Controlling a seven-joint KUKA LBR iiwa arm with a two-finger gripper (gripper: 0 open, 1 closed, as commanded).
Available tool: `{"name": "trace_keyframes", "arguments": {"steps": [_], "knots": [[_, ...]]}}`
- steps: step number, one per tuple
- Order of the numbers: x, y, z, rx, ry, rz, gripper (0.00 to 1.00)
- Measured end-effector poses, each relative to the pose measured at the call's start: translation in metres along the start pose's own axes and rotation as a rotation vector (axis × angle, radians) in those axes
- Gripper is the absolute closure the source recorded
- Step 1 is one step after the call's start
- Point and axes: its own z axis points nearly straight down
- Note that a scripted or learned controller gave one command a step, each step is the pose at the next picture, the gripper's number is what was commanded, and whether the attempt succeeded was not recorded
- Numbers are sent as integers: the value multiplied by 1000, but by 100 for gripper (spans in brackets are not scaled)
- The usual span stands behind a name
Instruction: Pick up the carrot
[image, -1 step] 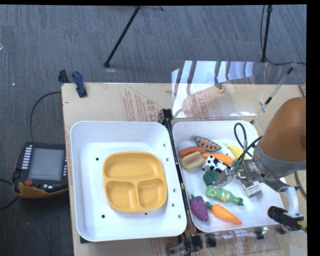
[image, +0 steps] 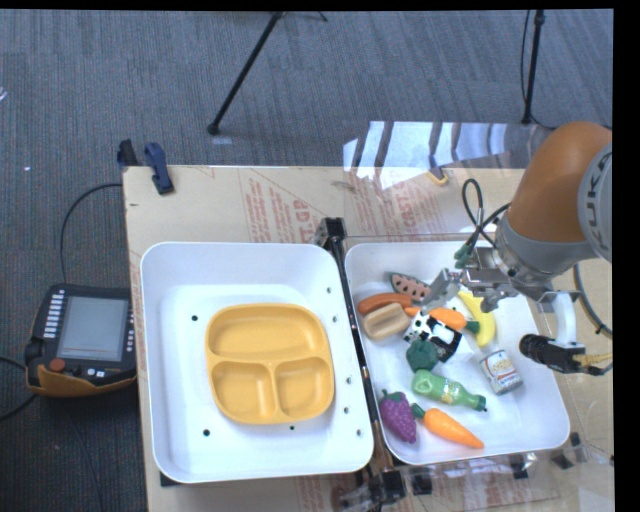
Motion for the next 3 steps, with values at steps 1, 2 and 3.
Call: {"name": "trace_keyframes", "arguments": {"steps": [1,2,3], "knots": [[-23,29,102,-5,2,131,0],[-22,28,93,1,5,131,100],[52,21,0,-4,3,297,100]]}}
